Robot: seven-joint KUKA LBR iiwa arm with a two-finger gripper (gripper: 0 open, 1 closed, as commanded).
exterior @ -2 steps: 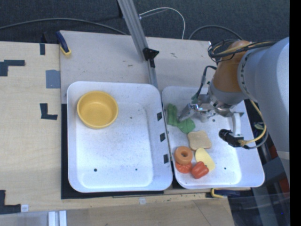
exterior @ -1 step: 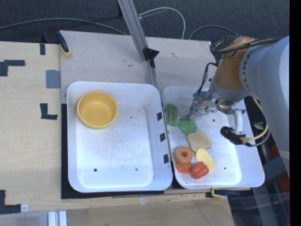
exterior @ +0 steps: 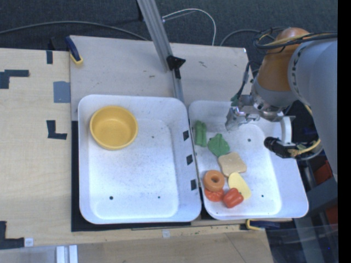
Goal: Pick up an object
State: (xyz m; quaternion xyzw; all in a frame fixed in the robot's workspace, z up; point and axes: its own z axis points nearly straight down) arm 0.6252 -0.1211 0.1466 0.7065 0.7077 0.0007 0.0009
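Grey arm (exterior: 307, 64) reaching in from right, claw (exterior: 237, 118) pointing down

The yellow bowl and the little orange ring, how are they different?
The bowl is yellow and big; the ring is orange and much smaller. The bowl sits alone in the left bin; the ring lies in the right bin, touching other toy foods. Both are round with a hollow middle.
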